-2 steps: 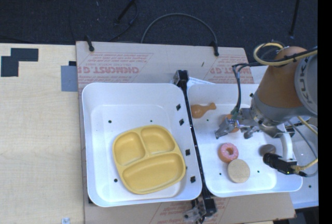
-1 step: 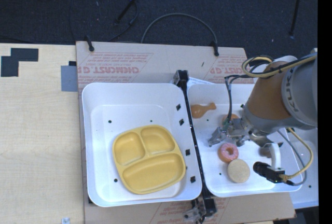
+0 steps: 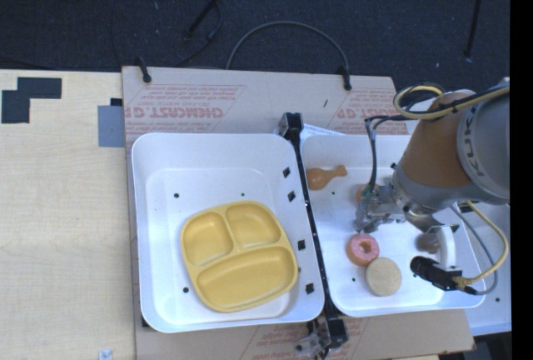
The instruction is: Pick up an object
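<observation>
Two bins (image 3: pixel 158 175); gripper (image 3: pixel 371 217) low at donut's (image 3: pixel 363 249) twelve o'clock, likely lining up a grab, finger state unclear.

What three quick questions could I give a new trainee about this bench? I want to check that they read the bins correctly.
1. True or false: the yellow tray lies in the left bin.
2. Which item lies closest to the gripper? A) pink donut B) round cookie C) yellow tray
3. What tan item lies near the right bin's far wall?

Key: 1 true; 2 A; 3 the drumstick.
</observation>
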